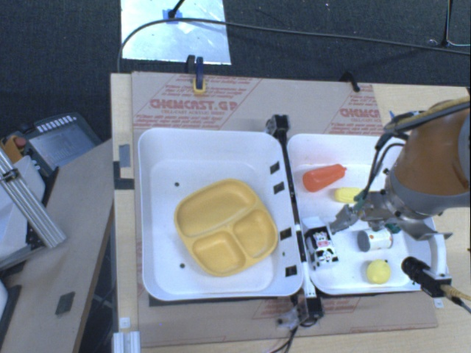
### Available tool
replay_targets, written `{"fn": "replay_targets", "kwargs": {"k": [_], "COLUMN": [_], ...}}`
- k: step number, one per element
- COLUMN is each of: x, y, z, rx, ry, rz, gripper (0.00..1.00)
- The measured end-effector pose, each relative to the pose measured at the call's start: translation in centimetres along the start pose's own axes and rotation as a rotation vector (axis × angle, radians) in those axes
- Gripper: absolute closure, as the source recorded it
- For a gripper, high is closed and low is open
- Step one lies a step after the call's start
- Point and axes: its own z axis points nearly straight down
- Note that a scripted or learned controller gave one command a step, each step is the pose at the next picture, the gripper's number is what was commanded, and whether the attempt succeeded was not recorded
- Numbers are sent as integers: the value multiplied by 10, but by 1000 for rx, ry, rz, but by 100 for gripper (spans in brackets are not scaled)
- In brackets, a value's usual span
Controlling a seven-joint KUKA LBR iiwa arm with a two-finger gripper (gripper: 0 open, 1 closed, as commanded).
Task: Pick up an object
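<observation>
My hand (pixel 352 213) hovers low in the right bin (pixel 309 149), near the black-and-white toy (pixel 319 245); whether it is clenched, I cannot tell. I judge I'm still approaching: next I must settle over one object and close.

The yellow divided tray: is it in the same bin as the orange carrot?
No, the yellow tray lies in the left bin; the carrot lies in the right bin.

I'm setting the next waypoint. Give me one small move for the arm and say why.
Probably a short descent straight down over the right bin. The gripper sits above its middle, close to the small white-and-grey cylinder, with the orange carrot-shaped toy and yellow ball farther off. Nothing shows between its fingers yet.
</observation>
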Motion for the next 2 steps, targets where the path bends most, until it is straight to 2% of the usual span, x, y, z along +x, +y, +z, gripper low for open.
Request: {"fn": "replay_targets", "kwargs": {"k": [1, 2], "x": [0, -8], "y": [2, 6], "z": [-4, 42], "rx": [-9, -6], "ry": [-1, -1], "rz": [-2, 0], "gripper": [0, 0]}}
